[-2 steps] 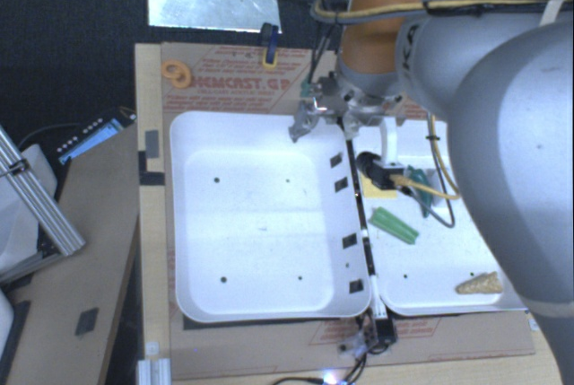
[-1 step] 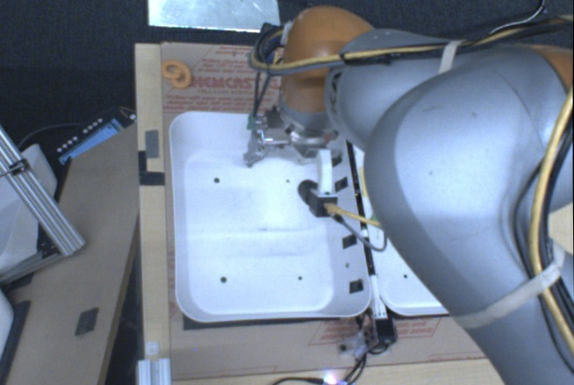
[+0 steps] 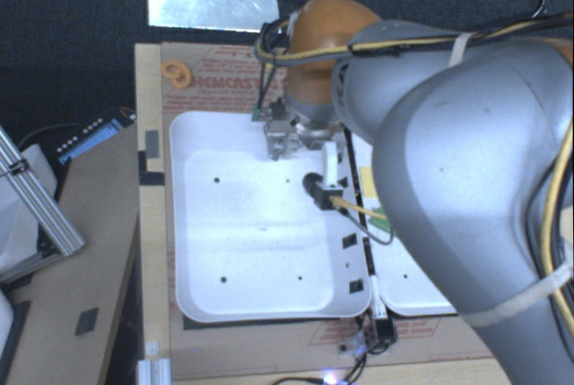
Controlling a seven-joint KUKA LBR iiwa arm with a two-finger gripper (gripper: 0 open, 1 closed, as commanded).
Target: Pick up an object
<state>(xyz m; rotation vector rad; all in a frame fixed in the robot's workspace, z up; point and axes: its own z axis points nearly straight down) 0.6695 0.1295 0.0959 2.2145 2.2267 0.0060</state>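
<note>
Arm (image 3: 466, 168): big grey body filling the right side of the worktop, its orange band (image 3: 327, 29) up near the far edge, reaching in over the bins.
Worktop (image 3: 152, 222): pale board carrying two shallow white bins side by side, printed cardboard under them.
Left bin (image 3: 251, 231): white, a few dark dots on its floor.
Right bin (image 3: 413, 284): mostly covered by the arm, a strip of its near edge shows.
Hand (image 3: 280, 144): low over the far right corner of the left bin; from here I cannot tell whether it is apart or together.
Object to pick: something green and yellow (image 3: 377, 218) shows at the right bin's left edge, too hidden to name.
</note>
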